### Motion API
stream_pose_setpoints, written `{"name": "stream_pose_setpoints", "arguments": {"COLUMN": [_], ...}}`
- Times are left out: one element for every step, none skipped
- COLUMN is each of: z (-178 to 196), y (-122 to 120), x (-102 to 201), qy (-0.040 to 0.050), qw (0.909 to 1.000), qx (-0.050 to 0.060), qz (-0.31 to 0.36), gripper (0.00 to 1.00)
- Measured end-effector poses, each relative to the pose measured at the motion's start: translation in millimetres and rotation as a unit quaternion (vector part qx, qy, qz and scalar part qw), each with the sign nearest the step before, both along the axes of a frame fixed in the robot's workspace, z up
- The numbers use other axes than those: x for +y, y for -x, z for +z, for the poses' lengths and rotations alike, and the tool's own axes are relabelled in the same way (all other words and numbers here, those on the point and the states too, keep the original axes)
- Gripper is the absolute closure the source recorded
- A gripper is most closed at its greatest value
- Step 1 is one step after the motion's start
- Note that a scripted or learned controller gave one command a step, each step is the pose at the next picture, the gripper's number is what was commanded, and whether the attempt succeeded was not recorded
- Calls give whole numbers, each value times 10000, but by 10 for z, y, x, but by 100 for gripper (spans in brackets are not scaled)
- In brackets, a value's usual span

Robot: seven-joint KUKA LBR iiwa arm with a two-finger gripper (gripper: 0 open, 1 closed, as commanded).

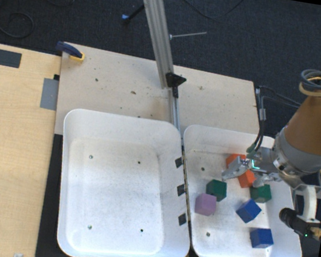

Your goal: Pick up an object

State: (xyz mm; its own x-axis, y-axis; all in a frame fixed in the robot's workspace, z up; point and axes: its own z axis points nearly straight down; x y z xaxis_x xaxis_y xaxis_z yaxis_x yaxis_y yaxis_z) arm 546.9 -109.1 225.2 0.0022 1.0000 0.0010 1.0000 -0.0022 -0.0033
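Note:
My gripper (243, 168) is low in the right bin (212, 251), near its back right part. It sits directly over an orange block (246, 179), whose orange also shows just behind the gripper. Close around it lie a dark green block (217, 189) to the front left and another green block (262, 192) to the right. A purple cube (205, 204), a blue cube (248, 210) and a second blue cube (262, 237) lie nearer the front of the bin. The arm's orange band (314, 124) rises at the right.
The left bin (84, 142) stands beside the right one, with black clips (180, 190) along the shared wall. A slanted aluminium bar (161, 39) leans over the bench behind the bins. A yellow-blue clamp (71, 50) sits at the bench's back left corner.

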Motion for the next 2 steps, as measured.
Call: {"name": "stream_pose_setpoints", "arguments": {"z": [-446,-910], "y": [-21,8], "x": [-22,-90], "qy": [-2,-4], "qw": [10000,10000], "qx": [26,20], "qz": [2,1], "gripper": [0,0]}}
